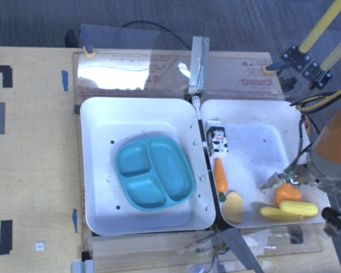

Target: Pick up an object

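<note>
Yellow banana (288, 211) lies along the right bin's (247, 118) near wall, touching the orange fruit (287, 193) just beyond it, over which the pincer (279, 179) hangs, spread and empty, likely lined up to grab that fruit.

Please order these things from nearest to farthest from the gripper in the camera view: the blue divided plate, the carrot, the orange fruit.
Measured from the gripper:
1. Orange fruit, just below the gripper in the right bin.
2. Carrot, at the right bin's left wall.
3. Blue divided plate, in the left bin.
</note>
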Available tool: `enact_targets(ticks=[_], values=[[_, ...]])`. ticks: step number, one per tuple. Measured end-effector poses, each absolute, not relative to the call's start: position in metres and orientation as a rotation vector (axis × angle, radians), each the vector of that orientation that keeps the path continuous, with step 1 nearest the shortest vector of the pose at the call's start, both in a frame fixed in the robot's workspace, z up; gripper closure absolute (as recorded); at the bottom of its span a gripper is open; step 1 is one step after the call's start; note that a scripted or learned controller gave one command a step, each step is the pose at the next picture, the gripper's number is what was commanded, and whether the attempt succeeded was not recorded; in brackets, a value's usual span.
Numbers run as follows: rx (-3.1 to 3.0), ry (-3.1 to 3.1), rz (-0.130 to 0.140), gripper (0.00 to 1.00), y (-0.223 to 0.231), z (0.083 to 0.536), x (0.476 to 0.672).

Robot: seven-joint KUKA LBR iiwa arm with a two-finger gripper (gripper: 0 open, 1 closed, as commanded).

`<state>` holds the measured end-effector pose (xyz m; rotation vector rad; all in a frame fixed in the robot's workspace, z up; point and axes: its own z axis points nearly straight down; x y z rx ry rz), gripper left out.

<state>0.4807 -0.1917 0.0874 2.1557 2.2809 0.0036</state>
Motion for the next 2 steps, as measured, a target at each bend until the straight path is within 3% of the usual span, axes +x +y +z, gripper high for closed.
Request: enact_targets(ticks=[1, 2], values=[[2.148, 2.269, 0.012, 1.00, -0.193, 0.100, 0.485], [2.530, 1.856, 0.003, 1.00, -0.210, 0.178, 0.531]])
